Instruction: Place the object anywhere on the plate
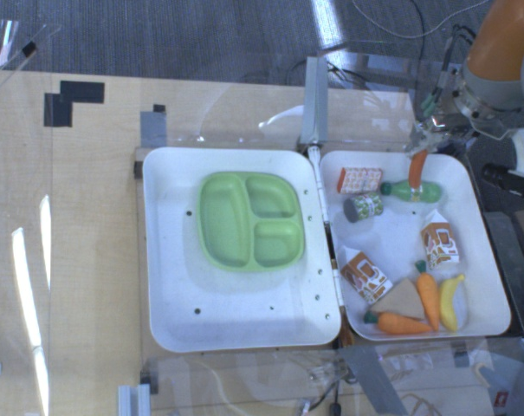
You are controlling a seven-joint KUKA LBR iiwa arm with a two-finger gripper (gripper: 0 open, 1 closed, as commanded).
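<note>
At right, claw (pixel 420 137): you couldn't tell its opening; an orange stick (pixel 417 169) hung just below it.
Plate (pixel 249 221): you saw it in the left bin (pixel 171 319).

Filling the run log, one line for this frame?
claw: over right bin back edge, orange stick hanging at it | plate: left bin | stage: not placed

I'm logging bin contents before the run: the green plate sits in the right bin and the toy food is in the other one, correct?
Not quite. The green plate sits in the left bin, not the right one, as the camera view shows. The rest holds: the toy food, such as the banana and the carrots, is in the other bin.
</note>
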